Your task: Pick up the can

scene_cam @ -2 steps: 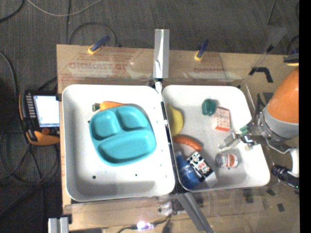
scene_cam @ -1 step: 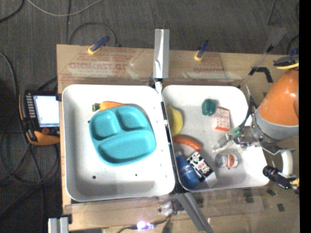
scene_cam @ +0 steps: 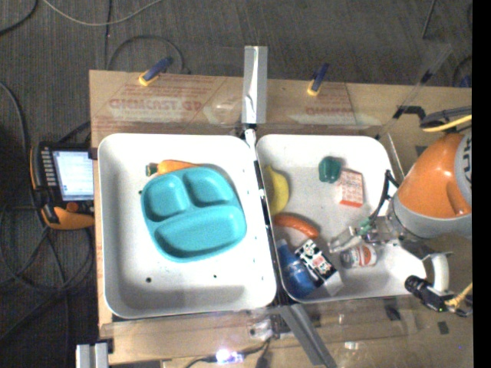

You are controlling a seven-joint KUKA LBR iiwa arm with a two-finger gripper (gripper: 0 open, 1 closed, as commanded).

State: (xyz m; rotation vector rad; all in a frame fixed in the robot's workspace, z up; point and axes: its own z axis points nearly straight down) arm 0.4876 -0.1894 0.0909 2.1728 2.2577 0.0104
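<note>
A dark grey carpet strewn with cables surrounds a wooden bench [scene_cam: 153, 102] that carries two shallow white bins side by side. Taking the can [scene_cam: 360, 256] as the landmark, it lies on its side near the front edge of the right bin [scene_cam: 368, 148], a small silvery cylinder with a red and white label. The gripper [scene_cam: 354, 242] sits right on top of it, its metal fingers [scene_cam: 343, 241] reaching just left of the can's upper side, though whether they are apart or closed on the can cannot be told from this angle. The arm [scene_cam: 433, 190], with its orange band, rises just right of the can. Left of the can stands a black and white patterned box [scene_cam: 317, 261], and beyond that a blue object [scene_cam: 294, 273] against the bin's front left corner. Behind and left of the can lies an orange-red oblong item [scene_cam: 298, 224], then a yellow banana [scene_cam: 278, 188] along the divider. Directly behind the can rests a small red and white packet [scene_cam: 350, 188], and a green block [scene_cam: 330, 169] sits beside it. Far left of the can, the left bin [scene_cam: 123, 282] holds a teal divided tray [scene_cam: 193, 211] with an orange item [scene_cam: 173, 165] peeking out behind it.
</note>
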